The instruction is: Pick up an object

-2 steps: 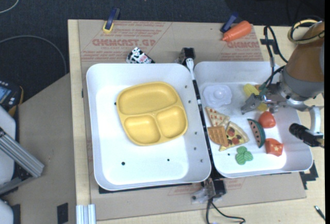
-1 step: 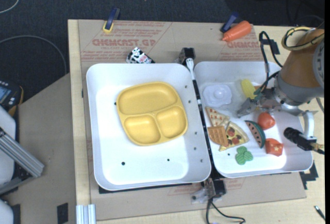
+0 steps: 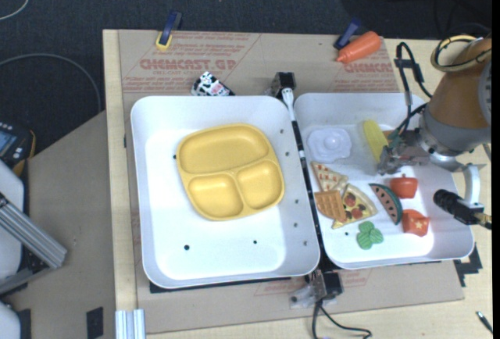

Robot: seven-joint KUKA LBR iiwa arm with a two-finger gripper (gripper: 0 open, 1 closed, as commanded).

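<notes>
- Toy food pieces, scattered across the right bin [image 3: 344, 107]; long axes differ piece by piece.
- Nearest the lower rim: green broccoli piece [image 3: 369, 235] and red strawberry-like piece [image 3: 415, 223], well apart from each other.
- Just above: watermelon slice [image 3: 387, 201], long axis running from upper left to lower right, curved; pizza slice [image 3: 348, 206] just beside it on the left, tip pointing up and left.
- Waffle wedge [image 3: 326, 173] touching or overlapping the pizza's upper edge.
- Red tomato-like piece [image 3: 404, 187] near the end effector [image 3: 393, 158], apart from it.
- Farther back: yellow corn-like piece [image 3: 375, 139], long axis near vertical in the view, tilted slightly left at the top; clear round lid-like item [image 3: 329, 143] to its left.
- End effector low over the right bin's far right part, beside the corn; finger spread: cannot tell.
- Left bin [image 3: 152, 173] holding a yellow divided plate [image 3: 229, 170].
- Farthest, on the tabletop [image 3: 258, 56]: orange carrot [image 3: 359, 48], pointing left and down.
</notes>
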